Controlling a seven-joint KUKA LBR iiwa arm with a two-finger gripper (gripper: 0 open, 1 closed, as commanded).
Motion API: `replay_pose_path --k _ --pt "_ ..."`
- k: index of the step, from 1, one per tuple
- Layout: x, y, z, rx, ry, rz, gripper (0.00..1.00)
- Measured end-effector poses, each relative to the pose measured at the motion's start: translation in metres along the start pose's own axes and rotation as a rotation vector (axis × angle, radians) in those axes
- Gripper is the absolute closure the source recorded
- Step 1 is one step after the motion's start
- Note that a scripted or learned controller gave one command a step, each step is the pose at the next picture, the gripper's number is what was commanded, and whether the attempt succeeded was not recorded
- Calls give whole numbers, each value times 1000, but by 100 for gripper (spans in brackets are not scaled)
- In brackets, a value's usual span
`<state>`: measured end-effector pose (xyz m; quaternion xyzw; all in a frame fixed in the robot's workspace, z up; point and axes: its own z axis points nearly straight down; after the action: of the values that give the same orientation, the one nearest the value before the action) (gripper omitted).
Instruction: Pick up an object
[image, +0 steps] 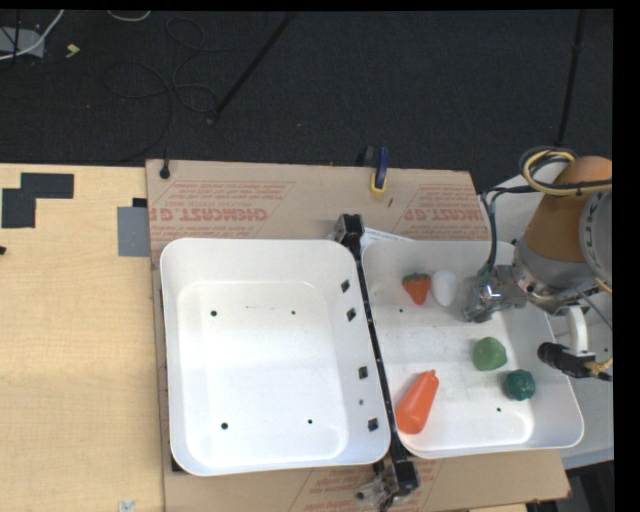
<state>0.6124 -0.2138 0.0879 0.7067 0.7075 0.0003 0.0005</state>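
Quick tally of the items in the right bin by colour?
Orange/red: 2, the long orange piece and the small strawberry-like piece
Green: 2, the light green lump and the dark teal lump
White: 1, the white egg-like piece
Total: 5

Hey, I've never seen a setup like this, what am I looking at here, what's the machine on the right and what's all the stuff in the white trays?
One camera looks down at a slant on a bench with two shallow white bins. The machine on the right is a robot arm, grey with an orange band; its metal gripper hangs low over the right bin. Its job is to pick up an object. That bin holds an orange bottle-like object, a small orange and green toy, a white ball, a light green lump and a dark green lump. Nothing is visibly held. The left bin sits beside it.
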Motion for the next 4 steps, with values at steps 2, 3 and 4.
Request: replay_pose_path --k 2,3,4 --pt "13 4 -6 8 1 4 100" --pt "9 -15 -215 -13 -5 1 100" --pt "27 -31 -352 -12 -4 -1 100"
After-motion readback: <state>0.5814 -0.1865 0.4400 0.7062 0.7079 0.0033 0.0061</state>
